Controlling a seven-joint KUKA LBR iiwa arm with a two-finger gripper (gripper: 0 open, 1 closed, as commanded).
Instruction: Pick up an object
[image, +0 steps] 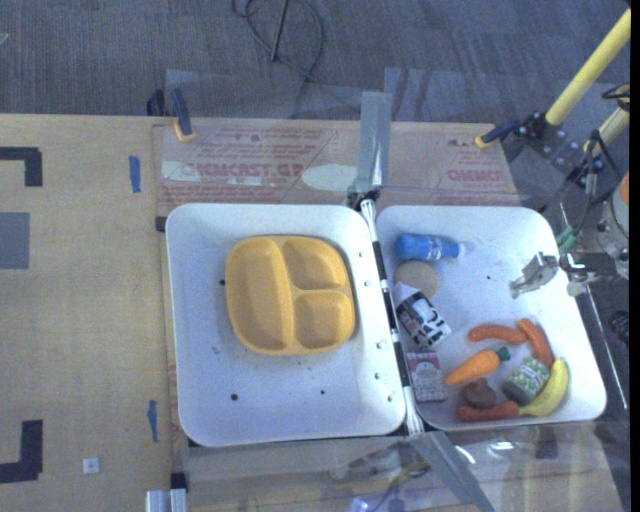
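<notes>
A yellow divided plate (290, 294) is seen lying in the left bin (200, 400). In the right bin (500, 235) a blue bottle (427, 247), carrots (478, 366) and a banana (552, 391) are gathered, with the gripper (535, 273) poised above its right part.

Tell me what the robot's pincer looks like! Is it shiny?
The pincer is small and made of pale silver-grey metal, so yes, it looks a bit shiny. It pokes in over the right bin from the side. Behind it the arm is a jumble of grey metal parts with thin dark cables and a small green bit. It is too small and blurry to make out any markings.
</notes>
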